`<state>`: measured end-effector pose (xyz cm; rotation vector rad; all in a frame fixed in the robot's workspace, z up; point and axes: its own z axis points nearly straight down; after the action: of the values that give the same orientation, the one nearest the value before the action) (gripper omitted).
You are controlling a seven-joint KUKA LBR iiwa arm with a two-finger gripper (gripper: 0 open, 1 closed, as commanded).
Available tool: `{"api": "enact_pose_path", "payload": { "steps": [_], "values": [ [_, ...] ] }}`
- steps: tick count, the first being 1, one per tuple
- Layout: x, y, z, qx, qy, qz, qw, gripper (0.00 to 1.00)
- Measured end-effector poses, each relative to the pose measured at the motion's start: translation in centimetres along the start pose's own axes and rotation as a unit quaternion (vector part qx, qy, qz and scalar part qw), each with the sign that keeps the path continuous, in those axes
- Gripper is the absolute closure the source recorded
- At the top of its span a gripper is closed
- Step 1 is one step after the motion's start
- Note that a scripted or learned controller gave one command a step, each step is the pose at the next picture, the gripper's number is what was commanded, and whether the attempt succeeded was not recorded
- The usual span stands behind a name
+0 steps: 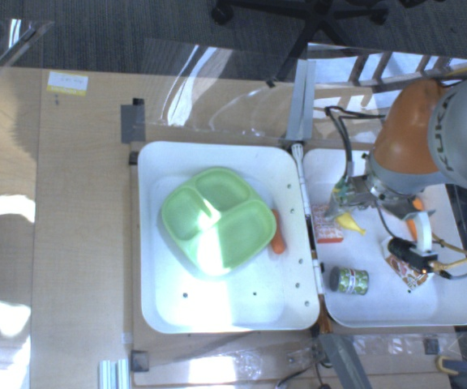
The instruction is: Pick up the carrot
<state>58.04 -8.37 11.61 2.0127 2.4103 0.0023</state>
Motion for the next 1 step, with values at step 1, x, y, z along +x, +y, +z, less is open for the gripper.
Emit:
{"api": "enact_pose_path", "payload": {
  "steps": [1],
  "values": [
    [0.00,0.02,-0.03,0.000,0.000,0.000,1.0000,0.00]
  ]
}}
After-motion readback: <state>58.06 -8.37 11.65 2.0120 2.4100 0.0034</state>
